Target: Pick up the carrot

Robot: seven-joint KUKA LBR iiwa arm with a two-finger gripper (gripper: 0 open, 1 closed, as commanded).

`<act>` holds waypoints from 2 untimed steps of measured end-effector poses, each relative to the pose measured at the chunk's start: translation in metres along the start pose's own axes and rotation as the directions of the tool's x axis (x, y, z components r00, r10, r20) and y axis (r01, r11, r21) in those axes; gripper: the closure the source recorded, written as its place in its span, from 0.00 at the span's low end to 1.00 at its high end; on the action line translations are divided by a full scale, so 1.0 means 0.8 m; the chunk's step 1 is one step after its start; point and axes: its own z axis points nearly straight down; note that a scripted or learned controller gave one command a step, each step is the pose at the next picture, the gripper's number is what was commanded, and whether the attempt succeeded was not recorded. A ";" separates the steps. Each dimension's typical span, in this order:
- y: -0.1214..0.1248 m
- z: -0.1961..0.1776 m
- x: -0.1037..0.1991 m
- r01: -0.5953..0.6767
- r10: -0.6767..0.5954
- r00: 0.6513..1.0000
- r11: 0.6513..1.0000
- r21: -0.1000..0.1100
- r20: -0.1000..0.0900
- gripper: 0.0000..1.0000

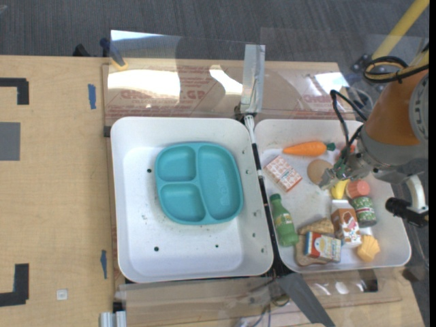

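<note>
Your hand (338,172) is down low in the right bin (402,257), sitting over the clutter near the middle-right, and honestly I can't tell whether it's released or clenched on anything, it's too small and dark at this angle. It looks to be right above a yellow piece (338,189) and next to a tan round thing (317,171), maybe touching one of them, hard to say.

The carrot (306,148) is just up and to the left of the hand, lying flat on its side near the back of that same bin, green end pointing toward the arm. Nothing is on top of it and it sits a bit apart from the other stuff, so it's an easy target.

My read: you're in the approach step, not the grab yet. The hand isn't lined up on the carrot. The next move probably calls for shifting toward the back wall, centering over the orange body, and turning so you close across the narrow width rather than along its length.

Further out there's a small red-and-white box (283,173), a green bottle (282,219) by the divider, and a teal divided plate (199,182) in the left bin (129,251).
</note>
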 end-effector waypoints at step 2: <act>0.047 0.034 -0.051 -0.197 0.197 0.980 0.980 0.002 0.000 0.00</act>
